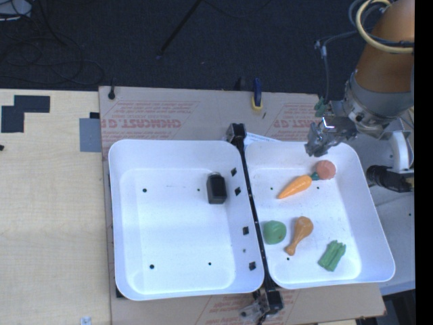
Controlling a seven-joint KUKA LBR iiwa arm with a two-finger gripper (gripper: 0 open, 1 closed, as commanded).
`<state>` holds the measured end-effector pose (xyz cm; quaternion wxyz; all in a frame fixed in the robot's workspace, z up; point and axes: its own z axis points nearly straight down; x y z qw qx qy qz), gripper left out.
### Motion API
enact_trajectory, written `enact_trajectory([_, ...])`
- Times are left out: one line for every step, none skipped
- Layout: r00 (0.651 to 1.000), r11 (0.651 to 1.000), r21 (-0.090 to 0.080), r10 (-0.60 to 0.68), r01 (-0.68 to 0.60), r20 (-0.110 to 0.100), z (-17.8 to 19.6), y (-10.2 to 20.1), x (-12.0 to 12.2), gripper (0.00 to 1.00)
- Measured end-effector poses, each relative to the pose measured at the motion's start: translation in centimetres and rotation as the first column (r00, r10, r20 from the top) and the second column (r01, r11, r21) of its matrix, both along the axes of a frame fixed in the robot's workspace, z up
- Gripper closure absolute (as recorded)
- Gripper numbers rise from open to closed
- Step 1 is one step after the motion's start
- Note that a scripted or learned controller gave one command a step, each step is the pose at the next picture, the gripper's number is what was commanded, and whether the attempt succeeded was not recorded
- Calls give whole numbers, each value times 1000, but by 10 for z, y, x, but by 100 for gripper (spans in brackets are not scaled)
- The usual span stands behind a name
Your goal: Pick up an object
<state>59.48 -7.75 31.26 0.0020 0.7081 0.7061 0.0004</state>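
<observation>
The right bin point(365, 202) holds an orange carrot point(295, 187), a pink-red round fruit point(325, 170), a green round item point(274, 232), a tan drumstick point(298, 234) and a green ridged piece point(332, 256). A small black block point(216, 188) lies in the left bin point(135, 181). My gripper point(319, 145) hangs over the right bin's far edge, just above and left of the pink fruit. Nothing shows between its fingers.
A black divider point(245, 202) runs between the two bins. Cardboard point(176, 117) lies under them, with a blue clamp point(257, 93) at its far edge. The wooden bench point(47, 215) stretches to the left. Cables hang in the dark background.
</observation>
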Motion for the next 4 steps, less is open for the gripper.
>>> enact_trajectory([1000, 1000, 3, 8, -8, -7, 49, 59, -44, 100])
enact_trajectory([1000, 1000, 4, 11, -11, -2, 127, 120, -100, 100])
enact_trajectory([1000, 1000, 2, 7, -7, 2, 230, 147, -118, 100])
enact_trajectory([1000, 1000, -1, 2, -2, -11, 194, 132, -117, 100])
